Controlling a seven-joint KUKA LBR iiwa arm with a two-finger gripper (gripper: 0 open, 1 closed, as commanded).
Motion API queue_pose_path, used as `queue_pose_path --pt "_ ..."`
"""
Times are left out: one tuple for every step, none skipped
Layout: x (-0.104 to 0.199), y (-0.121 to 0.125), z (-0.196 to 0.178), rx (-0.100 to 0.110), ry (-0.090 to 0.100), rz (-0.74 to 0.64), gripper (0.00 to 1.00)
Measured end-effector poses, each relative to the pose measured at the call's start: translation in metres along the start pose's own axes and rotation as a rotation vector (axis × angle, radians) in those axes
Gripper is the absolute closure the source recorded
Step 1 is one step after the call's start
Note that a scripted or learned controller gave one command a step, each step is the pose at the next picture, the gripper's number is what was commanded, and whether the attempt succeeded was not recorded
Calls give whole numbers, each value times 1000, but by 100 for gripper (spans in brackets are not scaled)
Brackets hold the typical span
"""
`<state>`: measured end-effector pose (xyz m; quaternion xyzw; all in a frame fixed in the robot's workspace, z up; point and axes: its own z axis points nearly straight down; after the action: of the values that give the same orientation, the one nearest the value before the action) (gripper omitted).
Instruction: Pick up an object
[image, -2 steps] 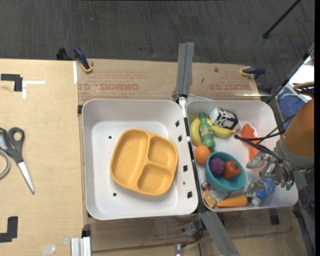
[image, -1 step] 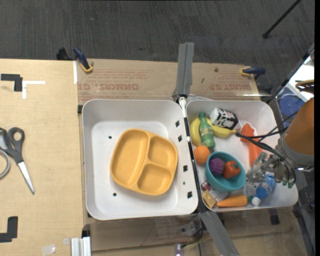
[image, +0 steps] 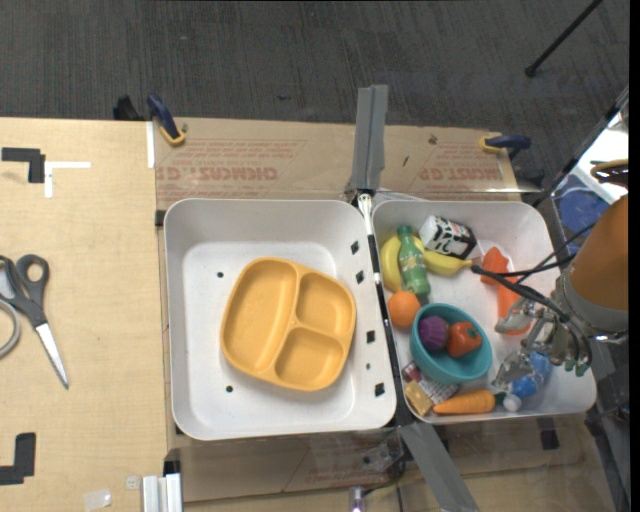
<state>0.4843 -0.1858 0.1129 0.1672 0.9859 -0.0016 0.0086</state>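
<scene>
Claw (image: 527, 352) low in the right bin (image: 545, 222), grip state unclear, small clear plastic bottle with blue label (image: 527, 381) lying just beneath it, carrot (image: 466, 403) to its left

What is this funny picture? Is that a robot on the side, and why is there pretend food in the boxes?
Yes, that is a robot arm, grey with an orange band, reaching in from the right. The picture comes from one camera fixed above the bench, looking down at a slant. At the end of the arm is its gripper, a metal hand with two fingers, low over the right box. I cannot tell if it is holding anything. That box has toys in it: a blue bowl with a purple ball and a red tomato inside, an orange, a banana, a green bottle and a carrot. The left box holds a yellow plate with three sections. Scissors lie on the wooden bench at the left. The robot's job is to pick up one thing.
</scene>
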Motion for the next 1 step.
queue_pose_path --pt "-2 12 21 -1 14 41 0"
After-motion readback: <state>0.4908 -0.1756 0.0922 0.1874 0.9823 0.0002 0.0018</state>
